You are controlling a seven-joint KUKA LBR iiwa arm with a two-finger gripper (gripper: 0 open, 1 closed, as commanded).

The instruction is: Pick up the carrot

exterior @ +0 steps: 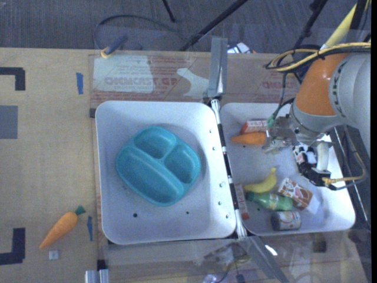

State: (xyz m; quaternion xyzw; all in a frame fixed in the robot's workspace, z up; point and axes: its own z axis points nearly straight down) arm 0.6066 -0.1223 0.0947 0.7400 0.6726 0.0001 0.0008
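My fingers (272, 141) sit just beside the carrot (250, 138) in the right bin (341, 214), lined up for a grasp; I cannot tell their spread.

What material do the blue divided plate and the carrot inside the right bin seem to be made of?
The blue divided plate looks like moulded plastic: one even teal colour, rounded compartments, a soft sheen. The carrot in the right bin is probably toy plastic or rubber: flat uniform orange, smooth skin, though it is too small to be sure.
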